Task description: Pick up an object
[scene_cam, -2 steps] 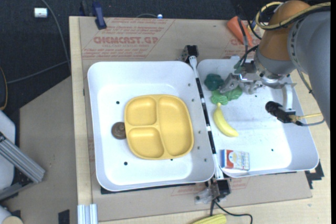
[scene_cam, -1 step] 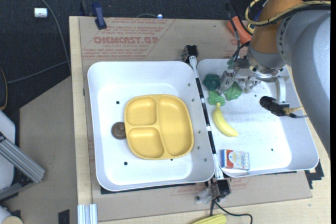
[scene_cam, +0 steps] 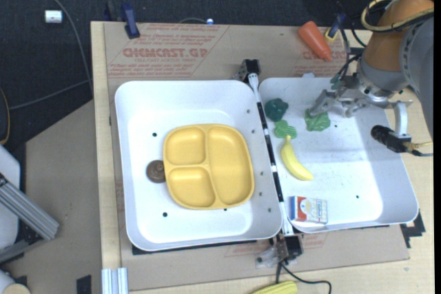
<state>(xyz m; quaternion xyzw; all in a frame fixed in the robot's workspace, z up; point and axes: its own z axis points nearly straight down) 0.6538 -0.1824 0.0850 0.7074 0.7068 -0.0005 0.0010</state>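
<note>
My gripper [scene_cam: 322, 109] hangs low over the back of the right bin [scene_cam: 375, 179], right above a crumpled green object [scene_cam: 318, 122]; whether it touches that object is unclear. A dark green piece [scene_cam: 276, 108] and a lighter green piece [scene_cam: 284, 129] lie along the bin's left wall. In front of them rests a yellow banana [scene_cam: 295, 163]. A small white, blue and red carton [scene_cam: 307, 210] lies at the front left corner.
The left bin [scene_cam: 138, 103] holds a yellow divided plate [scene_cam: 207, 166] with a brown disc [scene_cam: 155, 171] tucked at its left edge. An orange carrot-like object [scene_cam: 315, 40] lies on the bench behind the right bin. The arm's black attachment [scene_cam: 389, 137] overhangs the right bin's right side.
</note>
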